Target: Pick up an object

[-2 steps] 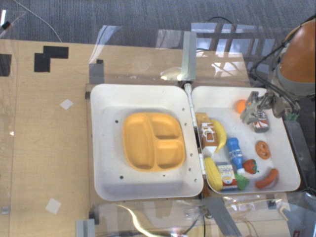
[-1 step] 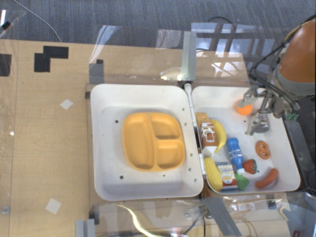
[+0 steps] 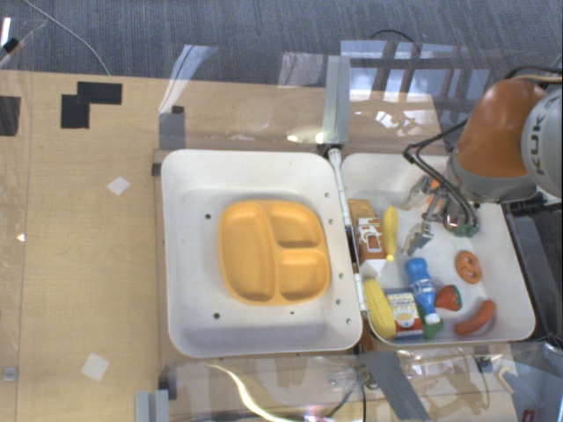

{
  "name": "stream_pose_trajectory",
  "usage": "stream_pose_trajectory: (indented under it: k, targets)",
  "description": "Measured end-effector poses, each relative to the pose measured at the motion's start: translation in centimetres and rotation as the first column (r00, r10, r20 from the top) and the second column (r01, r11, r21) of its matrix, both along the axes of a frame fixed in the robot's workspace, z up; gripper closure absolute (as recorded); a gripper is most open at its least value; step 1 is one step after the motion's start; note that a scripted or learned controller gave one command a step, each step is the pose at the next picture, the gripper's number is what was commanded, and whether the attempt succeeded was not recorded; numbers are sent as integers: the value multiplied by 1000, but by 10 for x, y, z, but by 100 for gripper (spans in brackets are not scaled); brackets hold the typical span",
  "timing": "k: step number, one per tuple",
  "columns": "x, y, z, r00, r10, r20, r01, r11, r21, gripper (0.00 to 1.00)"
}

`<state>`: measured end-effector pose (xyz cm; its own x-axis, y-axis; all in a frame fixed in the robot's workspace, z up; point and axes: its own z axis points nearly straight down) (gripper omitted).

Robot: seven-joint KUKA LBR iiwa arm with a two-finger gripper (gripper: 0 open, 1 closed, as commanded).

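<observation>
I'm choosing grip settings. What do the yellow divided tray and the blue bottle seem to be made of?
Yellow divided tray: looks like moulded plastic, smooth and matte, with rounded compartment edges and even colour. Blue bottle: probably plastic too, slightly glossy, with a white cap; too small to be sure.

Two bins sit side by side, the left bin (image 3: 189, 236) at nine o'clock and the right bin (image 3: 515, 275) at three. A divided tray (image 3: 273, 251) lies in the middle of the left one. Toy food (image 3: 413, 293) is crowded in the right bin, mostly toward six o'clock, with the arm (image 3: 506, 139) above it at twelve.
</observation>
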<state>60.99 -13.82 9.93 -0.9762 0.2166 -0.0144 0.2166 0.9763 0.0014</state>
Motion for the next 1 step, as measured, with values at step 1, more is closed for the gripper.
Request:
stream_pose_trajectory:
  k: [1]
  targets:
    - [13, 15, -10, 992, -130, -2, 130, 992, -1, 0]
